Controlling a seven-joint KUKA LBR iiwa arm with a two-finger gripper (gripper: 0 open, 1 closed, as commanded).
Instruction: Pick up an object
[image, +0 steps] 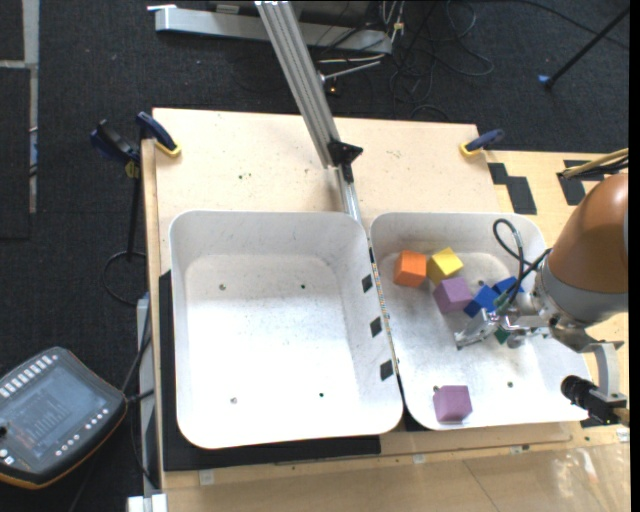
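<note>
Gripper (478, 335) low in right bin (420, 400), finger state unclear, blue block (488, 298) just above, purple block (454, 294) beside.

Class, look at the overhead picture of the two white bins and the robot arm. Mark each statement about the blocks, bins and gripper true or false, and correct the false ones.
1. The orange block lies in the right bin. True.
2. The yellow block lies in the left bin. False: it lies in the right bin, beside the orange block.
3. One purple block lies alone near the right bin's front edge. True.
4. The gripper is over the left bin. False: it is over the right bin, near the blue block.
5. A second purple block lies below the yellow block in the picture. True.
</note>
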